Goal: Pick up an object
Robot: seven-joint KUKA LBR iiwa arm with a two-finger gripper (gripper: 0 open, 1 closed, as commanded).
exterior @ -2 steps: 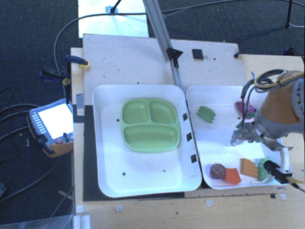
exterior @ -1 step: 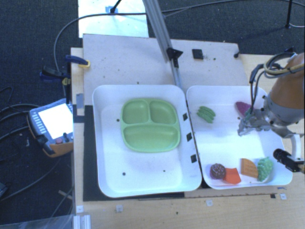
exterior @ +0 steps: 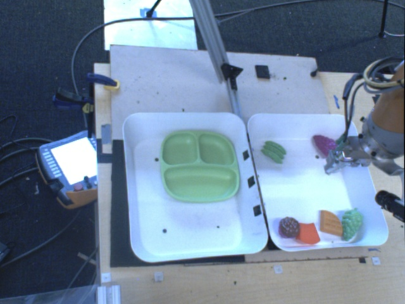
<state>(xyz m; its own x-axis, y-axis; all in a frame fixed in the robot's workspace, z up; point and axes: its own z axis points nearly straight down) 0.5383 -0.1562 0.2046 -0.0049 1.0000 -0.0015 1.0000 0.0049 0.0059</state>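
I see my gripper [exterior: 335,163] at the frame's right; the purple toy [exterior: 324,144] lies just up-left, touching or nearly; finger state I cannot tell

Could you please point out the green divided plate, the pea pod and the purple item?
green divided plate [exterior: 200,167], camera view, its middle.
pea pod [exterior: 274,151], camera view, its middle.
purple item [exterior: 323,144], camera view, its top.
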